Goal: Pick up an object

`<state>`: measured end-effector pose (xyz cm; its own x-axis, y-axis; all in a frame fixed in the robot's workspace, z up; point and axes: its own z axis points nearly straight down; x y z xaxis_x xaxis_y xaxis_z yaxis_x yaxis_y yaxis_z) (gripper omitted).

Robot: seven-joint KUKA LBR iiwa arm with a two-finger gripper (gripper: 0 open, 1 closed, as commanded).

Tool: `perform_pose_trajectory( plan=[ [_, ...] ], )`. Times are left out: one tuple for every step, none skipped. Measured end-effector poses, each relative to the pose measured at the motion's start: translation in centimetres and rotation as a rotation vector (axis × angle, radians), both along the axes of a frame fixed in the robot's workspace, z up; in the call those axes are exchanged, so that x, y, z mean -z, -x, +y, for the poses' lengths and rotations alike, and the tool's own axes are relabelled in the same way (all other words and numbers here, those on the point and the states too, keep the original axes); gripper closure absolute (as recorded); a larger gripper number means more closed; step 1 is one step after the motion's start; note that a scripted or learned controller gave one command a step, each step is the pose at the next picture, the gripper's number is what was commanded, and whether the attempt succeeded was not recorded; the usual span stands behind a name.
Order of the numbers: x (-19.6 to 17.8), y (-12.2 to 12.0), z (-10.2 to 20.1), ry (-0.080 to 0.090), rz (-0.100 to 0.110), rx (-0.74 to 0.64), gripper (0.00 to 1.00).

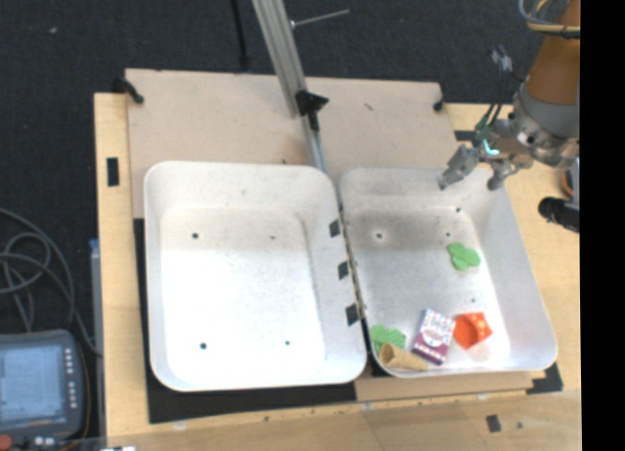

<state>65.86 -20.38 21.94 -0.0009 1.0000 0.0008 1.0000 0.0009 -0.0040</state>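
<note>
Two white bins sit side by side: the left bin [244,273], then the right bin [415,210] holding small objects [435,334] along its near edge, and above its far right corner an open, empty gripper [476,173].

Dark carpet floor [117,10] around a pale wooden bench [244,112], cables [29,254] at left

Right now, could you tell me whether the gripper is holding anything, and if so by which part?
Nothing is held. The gripper hangs open over the right bin's far rim, with nothing between its fingers; the toys lie apart from it near the bin's near edge.
</note>
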Motion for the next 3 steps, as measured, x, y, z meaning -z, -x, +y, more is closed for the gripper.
perform_pose_trajectory(
  plan=[
    [-0.4, -0.1, 0.0, 0.004, -0.004, -0.004, 0.0],
    [4.6, -1.0, 0.0, 0.003, -0.002, -0.005, 0.0],
    [10.8, -1.3, -0.4, 0.003, 0.0, -0.007, 0.0]
  ],
)
